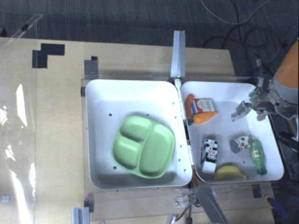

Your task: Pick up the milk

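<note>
Milk carton lying in the right bin, below and to the left of the claw, well apart from it. Long axis running up and down the view, nearly parallel to the divider between the bins; which end is the top cannot be told. Black-and-white cow patches on the carton, lettering too small to read.

Claw hanging over the upper right part of the same bin, fingers spread, nothing between them. Grey arm with its orange band reaching in from the right.

Straight below the claw, a small printed can on its side, and just right of that a green bottle; labels unreadable. Lower left of the claw, past the carton, a banana by the near wall. Left of the claw, an orange packet with blurred print beside a carrot.

Far left, in the other bin, a green divided plate. Both bins resting on the pale wooden tabletop.
</note>
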Robot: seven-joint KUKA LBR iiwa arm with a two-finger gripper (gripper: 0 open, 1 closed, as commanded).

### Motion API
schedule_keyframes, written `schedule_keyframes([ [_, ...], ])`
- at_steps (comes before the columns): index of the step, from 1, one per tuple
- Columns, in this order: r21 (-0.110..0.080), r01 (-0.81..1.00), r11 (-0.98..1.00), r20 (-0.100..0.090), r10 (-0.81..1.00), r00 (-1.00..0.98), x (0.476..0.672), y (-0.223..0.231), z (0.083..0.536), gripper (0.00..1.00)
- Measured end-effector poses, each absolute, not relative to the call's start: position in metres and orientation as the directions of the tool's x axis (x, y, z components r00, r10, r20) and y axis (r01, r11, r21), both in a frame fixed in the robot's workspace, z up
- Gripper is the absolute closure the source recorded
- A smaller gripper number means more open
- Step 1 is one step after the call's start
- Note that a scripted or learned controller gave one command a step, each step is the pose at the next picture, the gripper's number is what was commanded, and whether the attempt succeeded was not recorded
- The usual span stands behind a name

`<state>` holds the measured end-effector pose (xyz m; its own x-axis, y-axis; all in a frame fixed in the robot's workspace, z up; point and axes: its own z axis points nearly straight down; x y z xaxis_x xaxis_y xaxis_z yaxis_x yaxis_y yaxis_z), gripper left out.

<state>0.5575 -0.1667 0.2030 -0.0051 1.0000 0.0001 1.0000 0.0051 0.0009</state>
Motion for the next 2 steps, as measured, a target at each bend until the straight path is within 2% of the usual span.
schedule_keyframes([
  [1,0.001,0.999,-0.042,0.000,0.999,0.042,0.532,-0.076,0.194,0.00],
  [2,0.015,0.988,-0.154,0.003,0.988,0.154,0.510,-0.091,0.089,0.00],
])
